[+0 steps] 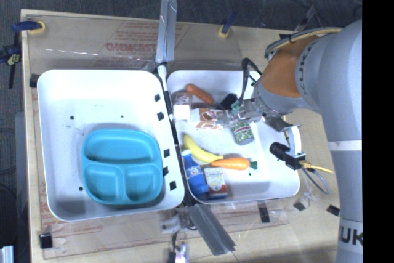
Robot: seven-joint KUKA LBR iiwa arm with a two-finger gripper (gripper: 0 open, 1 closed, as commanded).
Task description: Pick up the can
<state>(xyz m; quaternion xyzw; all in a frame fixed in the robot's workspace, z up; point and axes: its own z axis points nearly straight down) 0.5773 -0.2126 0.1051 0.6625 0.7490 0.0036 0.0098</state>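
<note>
The can (243, 132), small and silvery with a green label, lies tilted in the right bin (280, 180) near its right wall. My gripper (237, 111) sits low in that bin, directly above and touching or almost touching the can's upper end. The wrist and its orange band cover the gripper's tip, so I cannot make out any grasp on the can.
Left of the can lie a red-brown packet (209, 120), a sausage (200, 93) and a white block (181, 112). A banana (197, 149), a carrot (233, 163), a blue box (196, 177) and a red carton (215, 182) fill the front. The left bin holds a blue divided tray (123, 164).
</note>
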